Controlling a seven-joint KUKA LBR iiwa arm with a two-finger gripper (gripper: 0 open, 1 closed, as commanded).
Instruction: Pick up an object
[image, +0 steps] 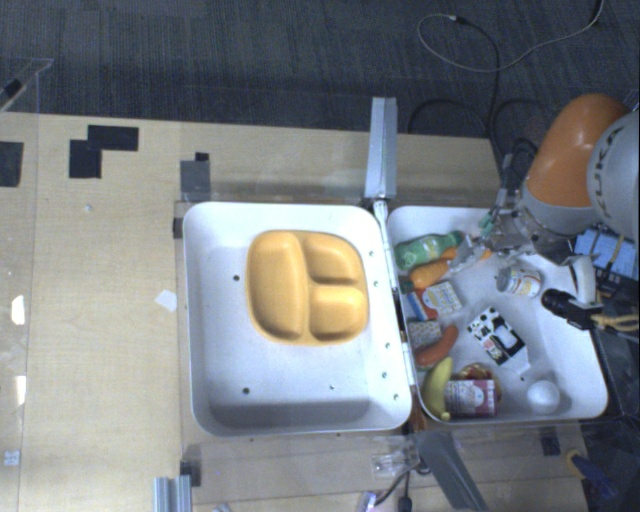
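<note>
The right bin (580, 395) holds a jumble of small items. A green bottle (428, 247) lies at its far left, with an orange carrot-like piece (432, 272) and a small white packet (442, 296) just in front of it. Closer to me are a reddish sausage (437, 346), a yellow banana (437, 382) and a red-labelled can (472, 395). A black-and-white checkered block (495, 335) sits mid-bin and a white round piece (543, 394) at the front right. My gripper (503, 252) hangs over the bin's far middle, just right of the green bottle, below the orange band (570, 160).
The left bin (215, 380) holds a yellow divided tray (305, 285). A metal post (382, 150) stands at the back between the bins. Cables (480, 45) lie on the dark floor behind, and a blue thing (605, 250) sits by the arm at the right.
</note>
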